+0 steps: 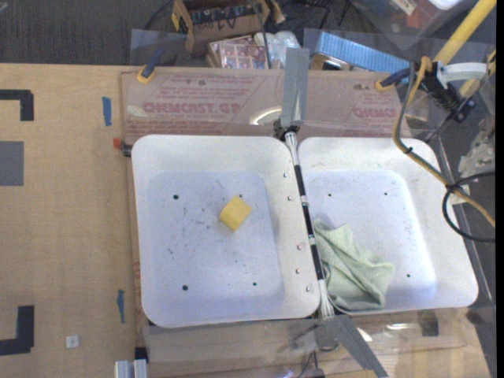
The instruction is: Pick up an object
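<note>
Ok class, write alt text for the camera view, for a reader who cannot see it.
Two shallow white plastic bins sit side by side on a bench. A small yellow foam block lies in the left bin, and a crumpled pale green cloth lies in the right bin's near-left corner.

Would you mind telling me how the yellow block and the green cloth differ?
The yellow block is a small, compact, bright cube; the green cloth is pale, larger and crumpled. The block sits near the middle of the left bin, apart from its walls; the cloth lies against the right bin's left wall. Both rest loose on bin floors.
</note>
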### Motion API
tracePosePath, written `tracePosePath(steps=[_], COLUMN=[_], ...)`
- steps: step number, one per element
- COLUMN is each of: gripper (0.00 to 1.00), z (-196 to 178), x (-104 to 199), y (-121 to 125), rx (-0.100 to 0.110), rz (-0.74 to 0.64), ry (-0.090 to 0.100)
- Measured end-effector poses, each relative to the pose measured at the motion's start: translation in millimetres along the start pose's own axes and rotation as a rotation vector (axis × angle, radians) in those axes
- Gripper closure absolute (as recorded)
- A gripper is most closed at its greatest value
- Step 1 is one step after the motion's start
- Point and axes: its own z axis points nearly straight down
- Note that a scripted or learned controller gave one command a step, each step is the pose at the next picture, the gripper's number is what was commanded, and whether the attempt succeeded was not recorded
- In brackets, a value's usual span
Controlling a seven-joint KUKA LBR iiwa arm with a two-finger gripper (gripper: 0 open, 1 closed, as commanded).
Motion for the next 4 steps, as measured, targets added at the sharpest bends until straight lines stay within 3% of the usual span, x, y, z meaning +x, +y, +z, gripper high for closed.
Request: tracePosePath(steps=[1, 3, 4], gripper=[1.0, 1.0, 1.0], z=[42, 46, 17], x=[71, 79, 79], y=[-15, -14, -15], rx=[0.001, 0.0, 0.0], rz=[0.001, 0.004, 0.002], ry=[0.003, 0.005, 0.005])
